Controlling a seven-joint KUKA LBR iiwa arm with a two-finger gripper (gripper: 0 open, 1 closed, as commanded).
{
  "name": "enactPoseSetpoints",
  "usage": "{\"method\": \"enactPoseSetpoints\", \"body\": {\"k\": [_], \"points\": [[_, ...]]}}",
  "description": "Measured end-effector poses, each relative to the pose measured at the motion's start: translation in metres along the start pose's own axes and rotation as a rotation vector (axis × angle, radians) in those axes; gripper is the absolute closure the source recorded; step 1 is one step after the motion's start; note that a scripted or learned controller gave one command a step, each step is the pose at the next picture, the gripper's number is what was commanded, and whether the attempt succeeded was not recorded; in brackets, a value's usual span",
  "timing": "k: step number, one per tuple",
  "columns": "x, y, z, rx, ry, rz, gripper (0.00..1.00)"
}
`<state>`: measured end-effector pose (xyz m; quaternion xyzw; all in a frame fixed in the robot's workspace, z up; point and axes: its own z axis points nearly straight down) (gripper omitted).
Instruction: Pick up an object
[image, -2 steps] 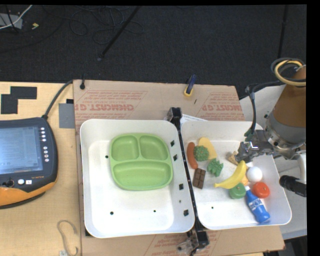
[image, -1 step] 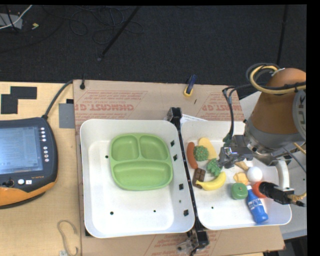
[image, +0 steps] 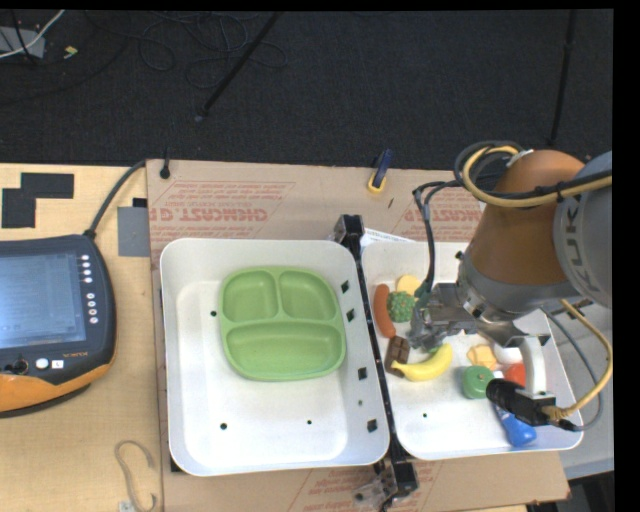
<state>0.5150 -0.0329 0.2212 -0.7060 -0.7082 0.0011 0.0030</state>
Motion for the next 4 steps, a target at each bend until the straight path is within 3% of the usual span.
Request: {"method": "enactPoseSetpoints", "body": {"k": [2, 3, 4], "points": [[0.109, -0.02, -0.014, -0.001, 0.0, -0.003, 1.0], [0.096, -0.012, -0.007, 0.0, -0.004, 0.003, 1.0], [0.105, -0.018, 0.005, 0.001, -0.003, 0.003, 1.0]]}}
